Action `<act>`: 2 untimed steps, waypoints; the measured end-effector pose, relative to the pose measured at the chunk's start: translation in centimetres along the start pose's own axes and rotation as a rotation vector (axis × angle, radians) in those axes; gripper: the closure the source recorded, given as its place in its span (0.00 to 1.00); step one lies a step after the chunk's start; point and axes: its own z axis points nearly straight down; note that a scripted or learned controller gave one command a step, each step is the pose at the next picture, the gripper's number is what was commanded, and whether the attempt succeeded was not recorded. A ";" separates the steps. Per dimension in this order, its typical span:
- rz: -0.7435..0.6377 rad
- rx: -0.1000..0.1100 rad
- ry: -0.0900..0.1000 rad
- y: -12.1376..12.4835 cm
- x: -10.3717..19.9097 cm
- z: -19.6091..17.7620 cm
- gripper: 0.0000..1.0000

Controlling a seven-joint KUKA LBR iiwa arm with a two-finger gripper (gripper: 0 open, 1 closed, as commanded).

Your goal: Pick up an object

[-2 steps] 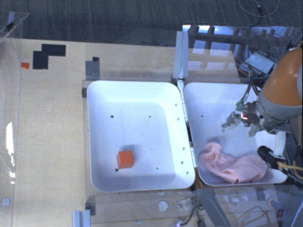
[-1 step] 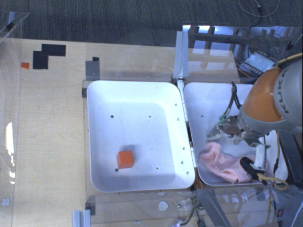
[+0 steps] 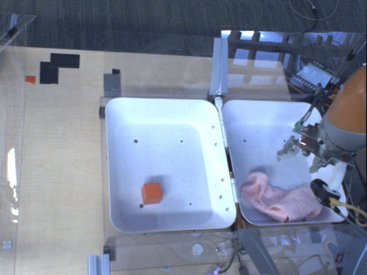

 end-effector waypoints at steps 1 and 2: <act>0.005 -0.010 0.005 -3.5 1.9 8.8 0.00; 0.089 0.001 0.000 -2.1 -2.3 -0.8 0.00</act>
